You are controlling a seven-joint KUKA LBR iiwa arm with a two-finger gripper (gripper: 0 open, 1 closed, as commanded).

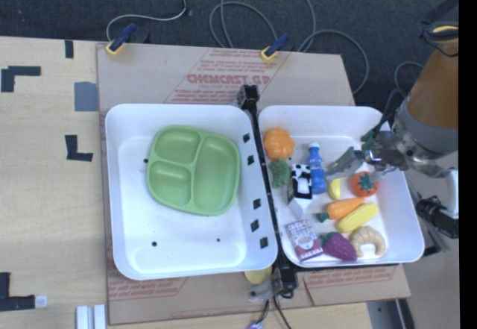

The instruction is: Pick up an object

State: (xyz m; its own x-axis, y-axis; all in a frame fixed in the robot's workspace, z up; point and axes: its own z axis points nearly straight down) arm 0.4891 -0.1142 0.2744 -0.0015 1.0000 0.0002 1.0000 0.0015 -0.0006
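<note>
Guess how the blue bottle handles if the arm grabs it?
The blue bottle looks like small, hard toy plastic, so probably light and stiff. Its smooth rounded body may slip or roll. It lies tight between the black-and-white toy and the lemon, so a push would likely nudge both.

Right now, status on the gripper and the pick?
Gripper open, over right bin, holding nothing. Tomato just below it, nearest pick. Blue bottle, carrot crowd close by.

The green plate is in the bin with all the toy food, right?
Not quite. The camera view shows the green plate alone in the left bin. The toy food is in the right bin, by the gripper.
</note>
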